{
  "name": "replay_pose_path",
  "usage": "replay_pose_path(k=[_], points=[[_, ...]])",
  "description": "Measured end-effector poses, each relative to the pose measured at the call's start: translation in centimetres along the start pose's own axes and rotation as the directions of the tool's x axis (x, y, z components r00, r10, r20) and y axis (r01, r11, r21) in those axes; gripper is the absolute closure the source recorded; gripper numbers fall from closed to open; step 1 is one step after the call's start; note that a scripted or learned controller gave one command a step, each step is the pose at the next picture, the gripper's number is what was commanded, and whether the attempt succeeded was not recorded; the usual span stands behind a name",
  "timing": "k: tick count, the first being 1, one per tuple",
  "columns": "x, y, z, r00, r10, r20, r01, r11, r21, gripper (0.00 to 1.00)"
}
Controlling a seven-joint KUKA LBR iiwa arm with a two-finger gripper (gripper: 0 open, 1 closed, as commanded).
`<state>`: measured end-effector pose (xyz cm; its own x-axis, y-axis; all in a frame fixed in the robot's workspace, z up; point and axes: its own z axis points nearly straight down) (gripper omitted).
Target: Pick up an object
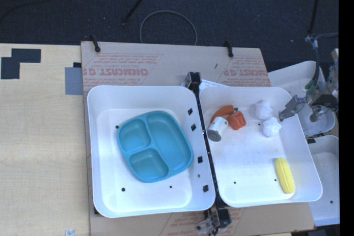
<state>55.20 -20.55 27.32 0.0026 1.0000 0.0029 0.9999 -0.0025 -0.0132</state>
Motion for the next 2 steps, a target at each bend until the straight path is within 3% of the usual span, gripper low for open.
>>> replay_pose_path(k=[1,2], points=[[0.0,0.2,-0.7,1.000,-0.002,0.003,0.003,1.000,-0.012,0.00],[-0.1,1.1,5.2,1.000,-0.003,0.001,0.003,1.000,-0.007,0.00]])
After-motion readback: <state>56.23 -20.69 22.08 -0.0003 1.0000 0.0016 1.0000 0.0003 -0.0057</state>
